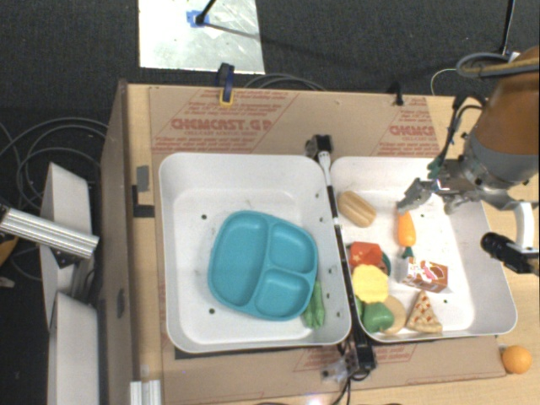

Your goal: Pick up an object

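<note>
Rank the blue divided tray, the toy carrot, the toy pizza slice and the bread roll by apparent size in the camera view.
1. Blue divided tray, far the largest.
2. Bread roll and toy pizza slice: too alike to separate.
3. Toy carrot, slimmest.

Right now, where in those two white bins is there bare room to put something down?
In the left bin, bare floor runs behind and left of the blue tray. The right bin has room at its back, behind the bread roll and carrot. Its front left, around the pizza slice, is crowded.
</note>
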Controlling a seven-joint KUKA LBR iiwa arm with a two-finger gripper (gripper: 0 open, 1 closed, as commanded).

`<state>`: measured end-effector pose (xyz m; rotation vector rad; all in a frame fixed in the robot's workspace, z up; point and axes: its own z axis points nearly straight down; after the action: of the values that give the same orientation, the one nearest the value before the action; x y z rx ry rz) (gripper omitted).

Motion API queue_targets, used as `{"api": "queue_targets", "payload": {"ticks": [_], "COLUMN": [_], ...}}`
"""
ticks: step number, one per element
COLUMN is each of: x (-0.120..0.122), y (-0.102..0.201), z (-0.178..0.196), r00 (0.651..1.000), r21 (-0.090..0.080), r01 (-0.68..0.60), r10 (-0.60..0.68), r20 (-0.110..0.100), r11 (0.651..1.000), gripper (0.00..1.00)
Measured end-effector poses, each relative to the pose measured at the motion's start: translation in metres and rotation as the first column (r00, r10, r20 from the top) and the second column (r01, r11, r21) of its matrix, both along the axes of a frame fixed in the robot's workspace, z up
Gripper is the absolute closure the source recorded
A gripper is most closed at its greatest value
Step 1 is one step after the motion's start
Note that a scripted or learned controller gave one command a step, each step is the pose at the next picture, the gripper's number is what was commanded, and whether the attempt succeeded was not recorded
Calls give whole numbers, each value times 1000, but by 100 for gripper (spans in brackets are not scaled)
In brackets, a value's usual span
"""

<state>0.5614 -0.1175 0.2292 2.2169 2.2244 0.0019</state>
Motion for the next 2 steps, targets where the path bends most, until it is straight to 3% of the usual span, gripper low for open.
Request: {"api": "queue_targets", "payload": {"ticks": [1,2], "x": [28,14], "y": [-45,-47], "z": [-152,-145], "r00": [1000,1000], "r21": [-2,0], "r01": [4,2], "r10": [-4,-2], "r20": [-2,-2], "r11": [1000,1000], "gripper": [0,0]}}
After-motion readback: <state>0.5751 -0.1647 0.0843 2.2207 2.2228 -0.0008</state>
